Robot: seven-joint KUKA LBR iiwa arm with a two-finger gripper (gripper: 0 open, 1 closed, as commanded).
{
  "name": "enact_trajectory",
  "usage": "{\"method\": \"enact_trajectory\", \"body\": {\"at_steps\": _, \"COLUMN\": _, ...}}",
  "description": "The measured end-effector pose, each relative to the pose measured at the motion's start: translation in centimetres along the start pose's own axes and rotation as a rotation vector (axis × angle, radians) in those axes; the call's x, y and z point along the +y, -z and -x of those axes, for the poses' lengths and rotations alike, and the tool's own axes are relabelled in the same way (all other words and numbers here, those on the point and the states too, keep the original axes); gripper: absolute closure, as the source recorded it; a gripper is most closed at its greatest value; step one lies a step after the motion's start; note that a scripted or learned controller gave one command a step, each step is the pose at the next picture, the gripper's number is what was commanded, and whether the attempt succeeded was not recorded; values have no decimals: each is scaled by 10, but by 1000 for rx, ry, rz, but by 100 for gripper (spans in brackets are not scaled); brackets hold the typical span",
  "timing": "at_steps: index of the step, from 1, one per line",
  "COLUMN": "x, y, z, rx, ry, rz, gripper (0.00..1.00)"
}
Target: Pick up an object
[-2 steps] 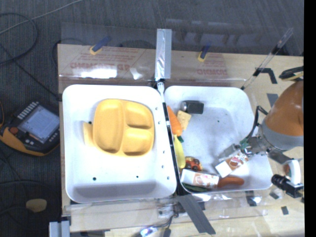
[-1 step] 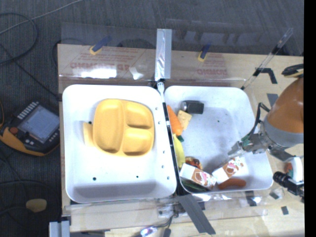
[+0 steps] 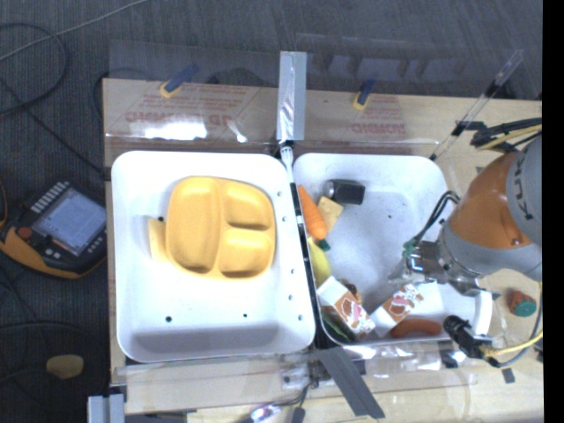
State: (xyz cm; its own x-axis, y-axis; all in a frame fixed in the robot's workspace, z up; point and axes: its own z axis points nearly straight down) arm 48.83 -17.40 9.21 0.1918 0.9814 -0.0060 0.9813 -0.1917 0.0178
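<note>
The gripper (image 3: 414, 271) is down low in the right bin (image 3: 388, 170), just by a small packet (image 3: 401, 305). I cannot tell if it grabs anything. Nothing is lifted yet, so the picking is still to do.

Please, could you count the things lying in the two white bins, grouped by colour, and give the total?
Yellow: 3, the divided tray in the left bin, a small yellow piece and a tan block in the right bin
Orange: 1, carrot
Black: 1, block
White and red packets: 2
Red: 1, sausage shape
Total: 8
</note>
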Motion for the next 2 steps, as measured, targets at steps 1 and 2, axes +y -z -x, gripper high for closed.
{"method": "enact_trajectory", "body": {"at_steps": 1, "x": 0, "y": -2, "z": -2, "rx": 1, "ry": 3, "rz": -2, "gripper": 0}}
{"method": "enact_trajectory", "body": {"at_steps": 2, "x": 71, "y": -3, "z": -76, "rx": 3, "ry": 12, "rz": -5, "gripper": 0}}
